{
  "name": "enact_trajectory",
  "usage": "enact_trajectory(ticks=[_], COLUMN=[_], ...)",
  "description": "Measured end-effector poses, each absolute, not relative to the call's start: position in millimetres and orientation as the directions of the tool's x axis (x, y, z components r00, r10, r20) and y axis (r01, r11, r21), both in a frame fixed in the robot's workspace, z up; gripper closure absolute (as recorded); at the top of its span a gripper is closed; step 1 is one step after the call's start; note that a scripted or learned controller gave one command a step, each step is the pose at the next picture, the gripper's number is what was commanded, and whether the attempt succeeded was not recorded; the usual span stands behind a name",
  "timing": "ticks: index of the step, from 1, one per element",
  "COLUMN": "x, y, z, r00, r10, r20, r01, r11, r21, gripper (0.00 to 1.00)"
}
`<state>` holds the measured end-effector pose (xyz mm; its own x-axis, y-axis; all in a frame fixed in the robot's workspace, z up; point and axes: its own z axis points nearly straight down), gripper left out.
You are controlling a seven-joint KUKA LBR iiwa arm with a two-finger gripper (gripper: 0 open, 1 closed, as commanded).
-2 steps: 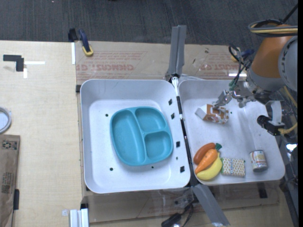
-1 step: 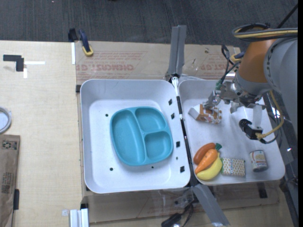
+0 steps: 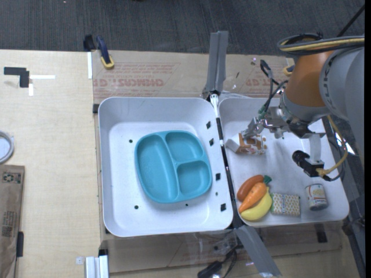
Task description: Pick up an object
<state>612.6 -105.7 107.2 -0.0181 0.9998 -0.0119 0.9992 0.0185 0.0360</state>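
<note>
Your hand (image 3: 255, 131) sits low in the right bin (image 3: 333, 213) right over a small brown-and-white packet (image 3: 250, 146), but you cannot tell its grip, and a blue plate (image 3: 173, 166) lies in the left bin (image 3: 116, 155).

a small crumpled packet (image 3: 250, 146) in white, brown and orange lies near the middle of the right bin (image 3: 290, 172), close to its left wall.

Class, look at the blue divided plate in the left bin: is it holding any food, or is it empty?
Empty. All three sections of the blue plate show only bare blue surface.
</note>
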Motion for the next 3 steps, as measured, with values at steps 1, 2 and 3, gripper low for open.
enact_trajectory(ticks=[1, 2, 3], x=[612.5, 611.0, 613.6], y=[-110.4, -110.5, -109.9], z=[107.1, 107.3, 107.4], r00=[-0.052, -0.221, -0.423], r10=[0.999, 0.975, 0.906], r20=[-0.006, -0.014, -0.021], r01=[0.998, 0.974, 0.905], r11=[0.052, 0.222, 0.423], r21=[0.036, 0.035, 0.031], gripper=[0.00, 0.00, 0.00])
